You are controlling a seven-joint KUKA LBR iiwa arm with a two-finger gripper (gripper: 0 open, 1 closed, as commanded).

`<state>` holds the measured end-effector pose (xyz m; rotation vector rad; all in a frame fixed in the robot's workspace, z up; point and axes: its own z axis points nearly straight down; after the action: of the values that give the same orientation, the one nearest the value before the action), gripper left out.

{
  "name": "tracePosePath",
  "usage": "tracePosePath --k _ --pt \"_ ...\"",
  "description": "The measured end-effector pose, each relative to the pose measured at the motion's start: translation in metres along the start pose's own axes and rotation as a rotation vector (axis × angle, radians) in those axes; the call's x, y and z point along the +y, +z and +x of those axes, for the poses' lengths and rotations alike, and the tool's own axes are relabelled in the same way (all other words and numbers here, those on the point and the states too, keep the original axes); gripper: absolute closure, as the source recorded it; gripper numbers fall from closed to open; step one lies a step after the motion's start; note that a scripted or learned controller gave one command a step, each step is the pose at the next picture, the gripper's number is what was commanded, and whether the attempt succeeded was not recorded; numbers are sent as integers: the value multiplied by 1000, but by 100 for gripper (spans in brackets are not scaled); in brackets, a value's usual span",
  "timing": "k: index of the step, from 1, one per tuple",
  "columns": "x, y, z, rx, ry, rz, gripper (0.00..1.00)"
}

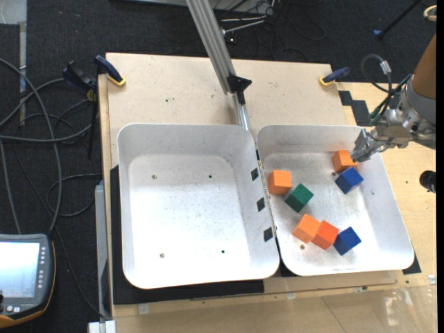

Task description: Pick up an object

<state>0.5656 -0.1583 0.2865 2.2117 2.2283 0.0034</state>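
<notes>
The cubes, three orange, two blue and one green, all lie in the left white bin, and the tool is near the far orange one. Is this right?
Not quite: the camera view shows all six cubes in the right white bin, not the left. The counts hold, and the tool is by the far orange cube.

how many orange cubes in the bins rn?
4, all in the right bin: one by the divider, two touching near the front, one at the back under the pincer, partly covered.

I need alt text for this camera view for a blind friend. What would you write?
A robot arm's claw reaches from the right toward an orange cube at the back of the right bin, which also holds other orange, blue and green cubes. The left bin sits beside it.
</notes>
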Motion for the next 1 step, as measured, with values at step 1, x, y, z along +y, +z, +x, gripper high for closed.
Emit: tracePosePath --k 1 --pt "13 17 44 1 0 4 100"
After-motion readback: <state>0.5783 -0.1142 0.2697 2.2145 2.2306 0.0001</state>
